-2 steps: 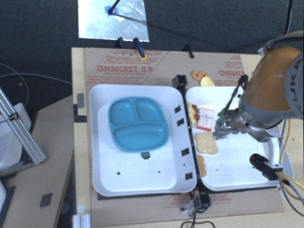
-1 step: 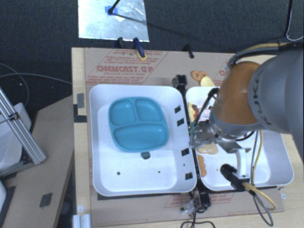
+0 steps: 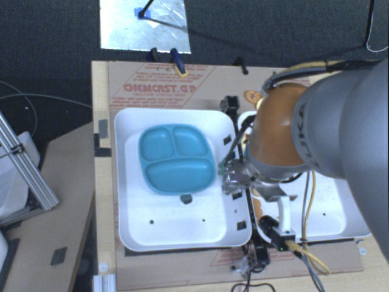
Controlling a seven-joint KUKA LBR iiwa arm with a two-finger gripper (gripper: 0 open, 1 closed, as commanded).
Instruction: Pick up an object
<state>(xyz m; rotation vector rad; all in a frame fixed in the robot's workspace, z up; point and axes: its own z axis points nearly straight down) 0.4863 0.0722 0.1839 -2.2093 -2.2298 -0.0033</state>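
A teal divided plate (image 3: 176, 158) lies in the left white bin (image 3: 130, 224), toward its far half. Just below the plate's near rim sits a small dark object (image 3: 186, 198). My gripper (image 3: 230, 179) hangs over the wall between the two bins, right of the plate's right edge, mostly hidden under the grey and orange wrist (image 3: 279, 132).
The arm's bulk covers most of the right bin (image 3: 331, 221). Cables and a yellow wire (image 3: 307, 254) trail near the front edge between the bins. A cardboard sheet (image 3: 164, 84) lies under the bins, with a blue clamp (image 3: 177, 61) at the back.
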